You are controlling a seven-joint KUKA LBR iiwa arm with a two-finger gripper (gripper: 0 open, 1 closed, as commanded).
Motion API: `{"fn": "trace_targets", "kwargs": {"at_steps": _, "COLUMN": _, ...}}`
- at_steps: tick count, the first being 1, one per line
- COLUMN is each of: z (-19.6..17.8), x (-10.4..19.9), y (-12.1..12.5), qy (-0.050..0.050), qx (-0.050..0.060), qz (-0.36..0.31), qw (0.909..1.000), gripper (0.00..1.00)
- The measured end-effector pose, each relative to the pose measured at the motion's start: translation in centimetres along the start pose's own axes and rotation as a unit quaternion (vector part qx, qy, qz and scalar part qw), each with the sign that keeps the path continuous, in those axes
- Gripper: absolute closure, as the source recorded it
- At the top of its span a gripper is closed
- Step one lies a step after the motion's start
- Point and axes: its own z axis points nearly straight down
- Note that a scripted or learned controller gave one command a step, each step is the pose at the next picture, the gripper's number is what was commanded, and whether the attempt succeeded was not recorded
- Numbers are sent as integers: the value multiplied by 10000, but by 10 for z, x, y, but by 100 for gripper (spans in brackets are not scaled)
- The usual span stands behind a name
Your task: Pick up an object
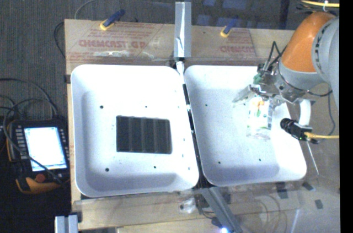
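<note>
A black rectangular object with ribs (143, 134) lies flat in the middle of the left bin (94, 83). My gripper (259, 115) hangs over the right half of the right bin (220, 155), far from the black object. It points down toward the bin floor, and its clear parts blur against the white. I see no object between or under it. The grey arm with its orange band (309, 50) reaches in from the right edge.
A metal bar (182, 33) stands upright at the back where the two bins meet. Two blue and yellow clamps (112, 19) (229, 26) hold the board behind the bins. A lit handheld screen (39, 148) lies on the floor at left. A black cable plug (292, 128) sticks out by the wrist.
</note>
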Motion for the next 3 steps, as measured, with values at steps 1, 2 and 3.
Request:
{"fn": "trace_targets", "kwargs": {"at_steps": 1, "z": 41, "x": -15, "y": 33, "qy": 27, "qx": -56, "qz": -805, "qw": 9967, "gripper": 0}}
{"fn": "trace_targets", "kwargs": {"at_steps": 2, "z": 32, "x": -14, "y": 33, "qy": 16, "qx": -52, "qz": -818, "qw": 9966, "gripper": 100}}
{"fn": "trace_targets", "kwargs": {"at_steps": 3, "z": -42, "x": 36, "y": 69, "qy": -36, "qx": -14, "qz": -1730, "qw": 9849, "gripper": 100}}
